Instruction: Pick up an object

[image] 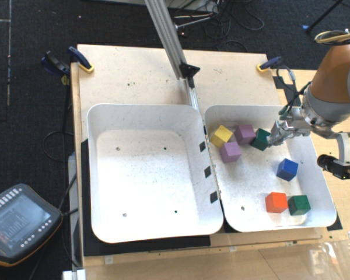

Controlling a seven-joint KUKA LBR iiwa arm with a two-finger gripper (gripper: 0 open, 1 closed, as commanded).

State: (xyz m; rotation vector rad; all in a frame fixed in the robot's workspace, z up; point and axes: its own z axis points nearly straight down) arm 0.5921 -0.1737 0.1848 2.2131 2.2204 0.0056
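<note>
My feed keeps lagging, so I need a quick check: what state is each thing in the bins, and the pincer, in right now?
pincer: low in the right bin, at the dark green cube.
dark green cube: tilted, against the pincer's tip.
yellow cube: resting on the bin floor.
two purple cubes: close together, near the yellow cube.
blue cube: alone, tilted.
orange cube: beside a green cube.
left bin: on the bench.

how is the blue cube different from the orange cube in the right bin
The blue cube stands apart from the other blocks in the bin's middle; the orange cube sits nearer the front rim, right beside a green cube. The blue one looks turned on a corner, the orange one squarer to the camera. Both look alike in size.
</note>
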